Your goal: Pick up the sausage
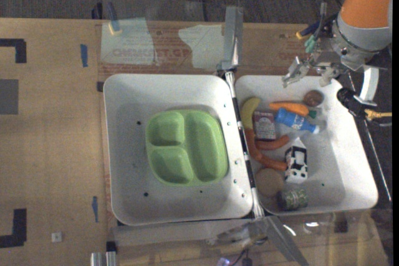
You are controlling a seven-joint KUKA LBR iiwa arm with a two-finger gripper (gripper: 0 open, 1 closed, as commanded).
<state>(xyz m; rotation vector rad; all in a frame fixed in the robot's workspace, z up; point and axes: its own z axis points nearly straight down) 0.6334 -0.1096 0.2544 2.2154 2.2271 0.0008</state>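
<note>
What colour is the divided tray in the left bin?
Light green tray, seen in the camera view.

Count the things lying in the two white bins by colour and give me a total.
Green: 2, tray, can
Yellow: 1, banana
Orange-red: 3, carrot, two sausages
Blue: 1, bottle
Brown: 3
Black-and-white: 1, carton
Total: 11

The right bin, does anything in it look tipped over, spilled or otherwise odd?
Nothing spilled or broken. The right bin is just crowded: the blue bottle and the cow-patterned carton lie on their sides, and the sausage sits wedged among them. The green tray lies flat in the left bin.
</note>
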